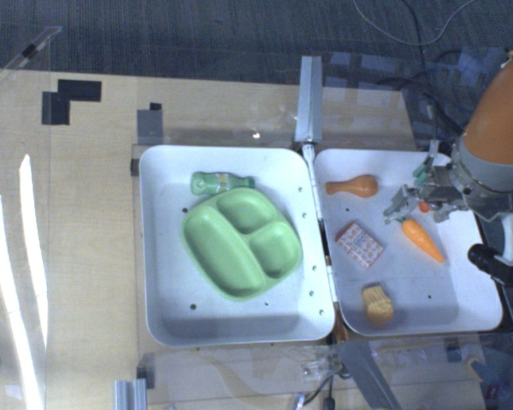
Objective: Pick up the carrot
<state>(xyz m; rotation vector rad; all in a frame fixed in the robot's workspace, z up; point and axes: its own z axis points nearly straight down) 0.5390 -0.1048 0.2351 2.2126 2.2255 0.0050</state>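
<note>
Carrot [422, 239] lying flat on the floor of the right-hand bin [462, 314], 1 of 2 white bins; not yet lifted. Gripper [417, 202] poised just above the carrot's stem end; whether it is released or clenched cannot be told. Grasp and lift appear to remain. The carrot is a smooth orange taper. Nearby lie a tan drumstick [354, 186], a pink checkered wafer [360, 243] and a ridged yellow corn piece [377, 302]. Left-hand bin [162, 314]: glossy green 3-compartment plate [241, 243], small green bottle [221, 181].
</note>
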